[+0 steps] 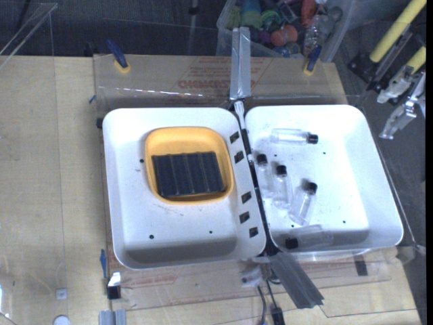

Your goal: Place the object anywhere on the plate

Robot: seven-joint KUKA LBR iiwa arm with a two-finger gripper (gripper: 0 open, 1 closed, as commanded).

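Note:
A yellow plate (154, 147) lies in the left bin (125, 181). A dark, ribbed rectangular object (187, 173) lies flat on the plate and covers most of its floor. My gripper (384, 117) hangs off the right side of the right bin (358, 181), outside its rim and far from the plate. Its pale fingers (404, 117) point down and to the left, open, with nothing between them.
Several clear vials with black caps lie in the right bin, one (293, 137) near the back, others (302, 200) toward the middle and one (306, 238) at the front wall. A clear box of coloured toys (281, 12) stands behind the bins.

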